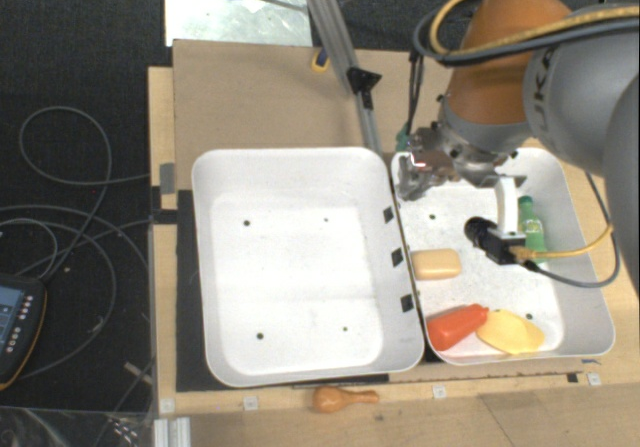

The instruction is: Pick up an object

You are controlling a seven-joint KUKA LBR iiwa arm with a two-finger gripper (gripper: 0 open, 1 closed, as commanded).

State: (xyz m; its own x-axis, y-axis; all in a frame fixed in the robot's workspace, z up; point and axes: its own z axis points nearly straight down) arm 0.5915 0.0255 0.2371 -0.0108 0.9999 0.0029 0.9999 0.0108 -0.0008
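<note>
Three risks looming: hanging near the right bin (572, 280)'s far left corner, jaws too blurred for telling apart or together, clipping its wall, closing on nothing, missing the tan block (436, 264), red piece (457, 325) and yellow piece (510, 333) lying nearer.

We cannot tell how the hand (412, 175) stands; it is small and partly blurred under the wrist. The arm (560, 65) runs off the right edge and covers the far corner of the right bin (590, 335). The green object (532, 231) is partly hidden behind a white part, so we cannot name it.
</note>
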